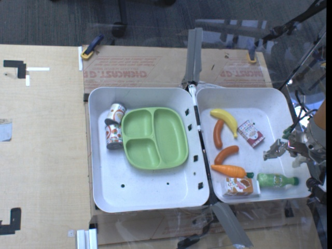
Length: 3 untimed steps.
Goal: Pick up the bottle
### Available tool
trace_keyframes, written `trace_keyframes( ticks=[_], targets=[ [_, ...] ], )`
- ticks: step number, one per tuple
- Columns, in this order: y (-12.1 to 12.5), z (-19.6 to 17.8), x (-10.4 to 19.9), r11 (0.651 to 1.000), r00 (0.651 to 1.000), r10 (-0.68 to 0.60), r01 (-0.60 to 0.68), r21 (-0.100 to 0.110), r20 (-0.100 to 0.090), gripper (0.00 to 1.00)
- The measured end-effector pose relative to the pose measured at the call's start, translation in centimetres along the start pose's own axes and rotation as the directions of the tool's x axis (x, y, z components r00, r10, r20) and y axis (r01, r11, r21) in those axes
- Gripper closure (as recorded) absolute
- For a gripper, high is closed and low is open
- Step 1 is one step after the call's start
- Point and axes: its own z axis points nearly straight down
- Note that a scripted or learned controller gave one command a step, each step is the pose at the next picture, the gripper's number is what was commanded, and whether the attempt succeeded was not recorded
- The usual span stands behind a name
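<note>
In the camera view, the bottle (pixel 277 180) is seen lying on its side in the right bin (pixel 275 104), close to that bin's near edge and toward its near right corner, with what is taken for a dark green cap pointing left and the pale base pointing right. The cap end lies just beside the small carton (pixel 240 187), which sits at the near edge, and the carrot (pixel 229 170) lies just behind that carton. Further toward the far edge of the bin a banana (pixel 225 120), two sausages (pixel 218 133) and a red and white packet (pixel 251 133) are spread. The gripper (pixel 277 149) is seen at the bin's right edge, just behind the bottle and apart from it; nothing is held between its fingers, and whether they are spread or pressed together cannot be told at this size. The left bin (pixel 98 154) carries a green divided plate (pixel 155 138) and two cans (pixel 114 124) near its left edge. The bottle is judged to be a light plastic toy, fairly stiff, with a smooth rounded wall that could slip or roll away under a closing pinch. It is best taken across the middle of its body, with the fingers set crosswise to its long axis, clear of the carton at the cap end and of the bin wall, which leaves little room on the near side.
</note>
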Motion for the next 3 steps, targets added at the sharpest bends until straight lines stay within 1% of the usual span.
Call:
trace_keyframes(
  ticks=[1,2,3],
  targets=[
    [-0.6,5.9,2.3,0.99,0.99,-0.144,0.144,-0.001,0.0,0.0],
    [2.1,-5.1,3.0,0.945,0.945,-0.326,0.326,-0.003,0.002,0.0],
    [0.4,0.0,-1.3,0.988,0.988,-0.156,0.156,0.0,0.0,0.0]
  ],
)
